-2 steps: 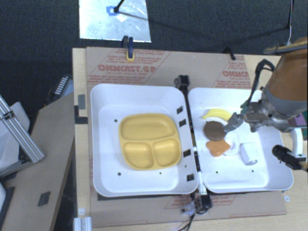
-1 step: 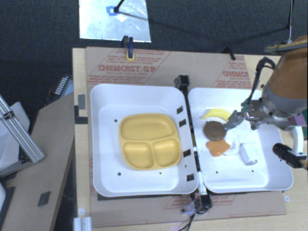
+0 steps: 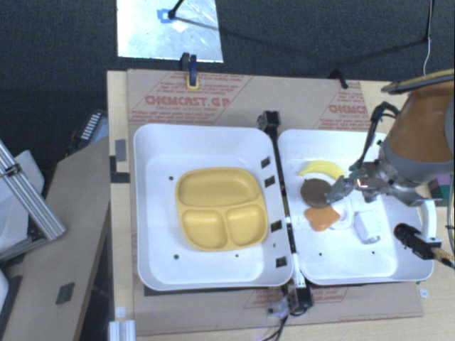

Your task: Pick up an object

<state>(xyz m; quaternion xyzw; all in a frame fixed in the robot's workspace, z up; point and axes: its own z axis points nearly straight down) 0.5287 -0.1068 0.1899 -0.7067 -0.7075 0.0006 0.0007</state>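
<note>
The arm (image 3: 419,133) is being reached in from the right and held low over the right bin (image 3: 384,261), where the loose things are lying, since that is where something can be picked. The gripper (image 3: 340,190) is being pointed down and to the left, toward a small cluster: a brown disc (image 3: 313,190), an orange piece (image 3: 322,218) just below it, and a yellow banana (image 3: 321,168) just above. The gripper tip is being kept at the disc's right edge, just above the orange piece, which suggests one of those two is being targeted, though which one cannot be told. Whether the jaws are apart or together cannot be told either, as the tip is too small and blurred, and nothing is being seen held between them. A white block (image 3: 366,227) is lying apart, further right. In the left bin (image 3: 149,261), a yellow divided tray (image 3: 217,208) is being left untouched, probably as a place for sorted things.
</note>
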